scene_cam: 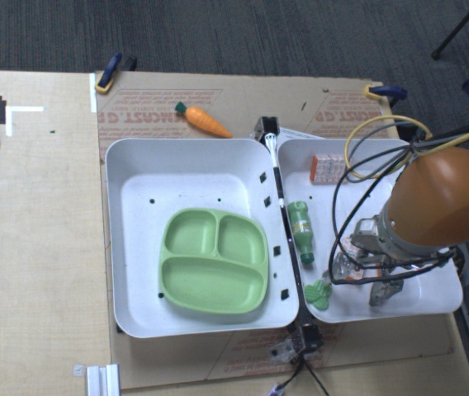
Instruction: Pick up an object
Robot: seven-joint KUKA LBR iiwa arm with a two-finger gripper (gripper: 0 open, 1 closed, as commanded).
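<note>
A KUKA arm's gripper (365, 280) hangs low over the near end of the right bin (433, 302), its metal and cabling bunched beneath the orange wrist band; whether it is open or closed, and whether it has hold of anything, cannot be told from this angle. Nothing shows between its tips. Nearest to it is a small green toy (319, 294), lying on the bin floor at the near-left corner, just beside the gripper and close against the bin's wall. A green bottle (301, 231) lies on its side along the same left wall, a little farther up, and a small orange-and-white packet (329, 168) sits toward the far end of the bin, well apart from the tool. In the left bin (127, 221) rests a green divided plate (215, 261); a toy carrot (204, 120) lies on the cardboard beyond both bins. The pick looks not yet made. To do it well, the tool would likely need to settle on one target, centre squarely above it and come straight down; the toy's place in the corner leaves little room on the wall side, so the bottle, approached across its narrow width, may be the safer choice. Either could roll or skid away if struck off-centre.
</note>
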